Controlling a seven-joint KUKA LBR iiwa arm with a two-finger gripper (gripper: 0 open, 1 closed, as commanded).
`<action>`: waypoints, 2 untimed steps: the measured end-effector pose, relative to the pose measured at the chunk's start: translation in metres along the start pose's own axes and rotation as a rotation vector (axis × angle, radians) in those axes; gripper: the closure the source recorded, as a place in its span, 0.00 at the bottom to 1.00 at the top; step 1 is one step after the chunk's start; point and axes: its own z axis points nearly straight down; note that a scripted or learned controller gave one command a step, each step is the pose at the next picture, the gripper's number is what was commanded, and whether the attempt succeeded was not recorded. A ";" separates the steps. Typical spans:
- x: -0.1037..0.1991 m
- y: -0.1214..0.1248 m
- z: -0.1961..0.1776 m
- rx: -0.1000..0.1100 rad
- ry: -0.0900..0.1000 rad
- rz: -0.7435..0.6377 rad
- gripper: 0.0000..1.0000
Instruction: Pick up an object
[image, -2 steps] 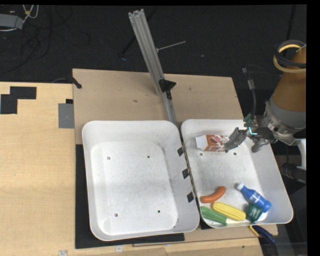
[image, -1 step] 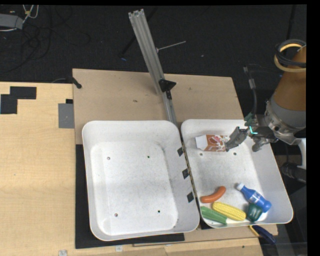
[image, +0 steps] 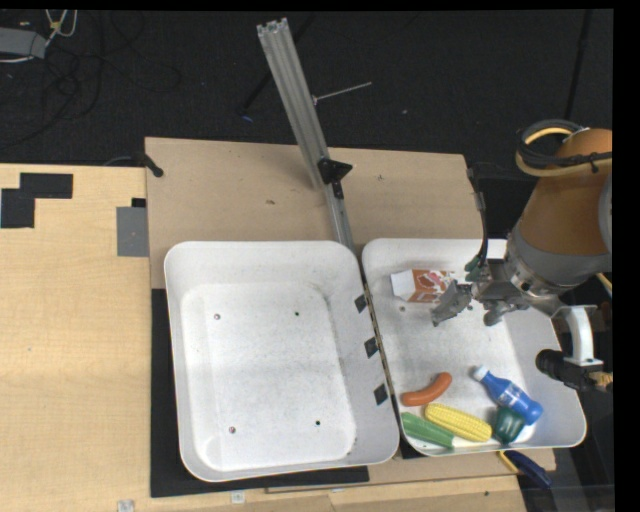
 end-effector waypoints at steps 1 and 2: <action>-0.006 0.003 0.047 -0.002 0.000 0.000 0.00; -0.007 0.001 0.112 0.000 0.000 0.001 0.00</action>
